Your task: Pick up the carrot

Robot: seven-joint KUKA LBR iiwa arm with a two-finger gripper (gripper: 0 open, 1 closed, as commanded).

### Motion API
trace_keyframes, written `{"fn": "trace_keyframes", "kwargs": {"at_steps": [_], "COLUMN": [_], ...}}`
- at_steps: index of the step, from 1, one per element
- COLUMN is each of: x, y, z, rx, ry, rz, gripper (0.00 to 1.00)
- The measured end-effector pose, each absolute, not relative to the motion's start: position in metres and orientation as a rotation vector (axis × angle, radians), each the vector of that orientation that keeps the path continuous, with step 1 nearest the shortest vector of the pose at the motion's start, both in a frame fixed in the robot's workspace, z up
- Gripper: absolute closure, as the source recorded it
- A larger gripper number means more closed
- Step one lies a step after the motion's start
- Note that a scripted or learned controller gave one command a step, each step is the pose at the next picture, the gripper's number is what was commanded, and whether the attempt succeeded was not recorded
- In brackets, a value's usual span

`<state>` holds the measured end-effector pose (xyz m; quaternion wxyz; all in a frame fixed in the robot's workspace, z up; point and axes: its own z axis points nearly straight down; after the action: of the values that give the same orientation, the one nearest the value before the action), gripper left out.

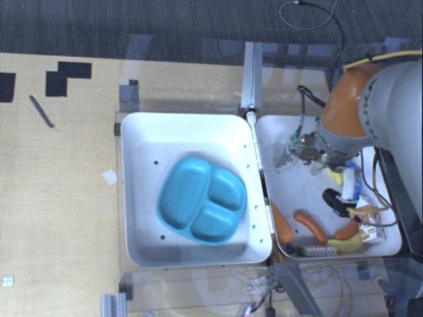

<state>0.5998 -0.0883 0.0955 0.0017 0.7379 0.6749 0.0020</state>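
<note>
The carrot (283, 224), orange and tapered, lies in the right bin (291, 127) along its left wall, near the front corner. My gripper (301, 154) hangs over the back half of that bin, pointing left. It is well behind the carrot and apart from it, and I see nothing held in it.
A red-orange sausage (310, 226) lies just right of the carrot. A yellow-green banana (348, 244) and another small orange piece (346, 230) sit at the bin's front right. The left bin (139, 177) holds a blue divided plate (201, 200). The arm covers the bin's right side.
</note>
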Motion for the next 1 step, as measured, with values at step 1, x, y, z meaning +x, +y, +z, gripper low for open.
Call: {"fn": "trace_keyframes", "kwargs": {"at_steps": [1], "x": [0.6334], "y": [-0.1545], "z": [0.2894], "rx": [2.536], "ry": [1.844], "rz": [0.007], "gripper": [0.00]}}
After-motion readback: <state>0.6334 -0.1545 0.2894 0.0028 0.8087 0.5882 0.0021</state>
